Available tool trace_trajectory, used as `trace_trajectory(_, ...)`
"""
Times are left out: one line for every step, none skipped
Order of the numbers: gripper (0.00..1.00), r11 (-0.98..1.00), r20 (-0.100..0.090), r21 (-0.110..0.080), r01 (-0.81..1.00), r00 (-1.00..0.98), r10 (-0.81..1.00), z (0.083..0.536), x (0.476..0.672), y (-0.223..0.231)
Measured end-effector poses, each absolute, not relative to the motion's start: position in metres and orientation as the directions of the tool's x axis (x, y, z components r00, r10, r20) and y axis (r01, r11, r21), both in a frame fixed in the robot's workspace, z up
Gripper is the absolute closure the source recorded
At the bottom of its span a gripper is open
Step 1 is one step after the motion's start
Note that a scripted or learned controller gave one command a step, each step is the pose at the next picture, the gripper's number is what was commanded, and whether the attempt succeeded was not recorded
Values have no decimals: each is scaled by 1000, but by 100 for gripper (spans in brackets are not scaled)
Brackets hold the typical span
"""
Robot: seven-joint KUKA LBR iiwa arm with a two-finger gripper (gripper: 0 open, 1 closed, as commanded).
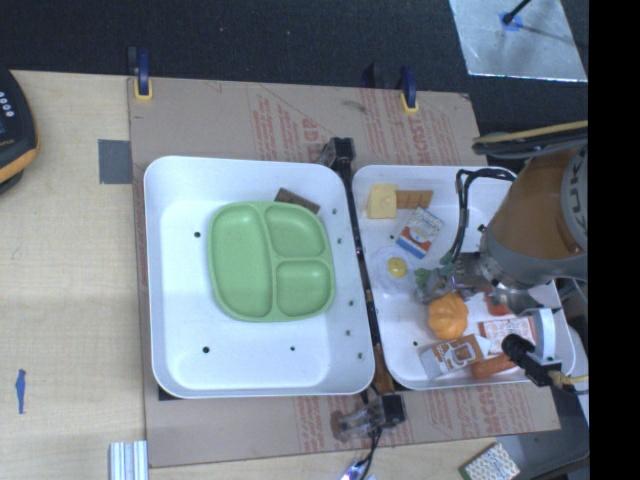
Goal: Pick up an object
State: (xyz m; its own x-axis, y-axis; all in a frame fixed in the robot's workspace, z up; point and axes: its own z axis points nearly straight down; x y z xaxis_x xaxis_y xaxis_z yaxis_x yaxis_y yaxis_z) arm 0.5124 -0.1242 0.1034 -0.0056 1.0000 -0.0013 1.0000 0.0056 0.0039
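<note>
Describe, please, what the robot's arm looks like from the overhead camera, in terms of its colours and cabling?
The arm is bulky and rounded, with an orange-brown band over a grey segment that bears dark lettering at the frame's edge. A black cable loops off its left side over the right-hand bin. The wrist hardware near the gripper is dark grey.

Arm [535, 223] reaches in (from right), gripper [440, 286] lowered.

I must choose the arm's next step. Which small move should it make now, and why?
Probably a short descent onto the orange ball. The gripper hangs just above it in the right bin, and nothing visible sits between its fingers. The ball is round and lies apart from the flat packets, so it seems the easiest target.
</note>
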Motion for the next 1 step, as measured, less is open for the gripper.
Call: trace_trajectory(100,11,3,3,1000,-11,1000,197,503,-47)
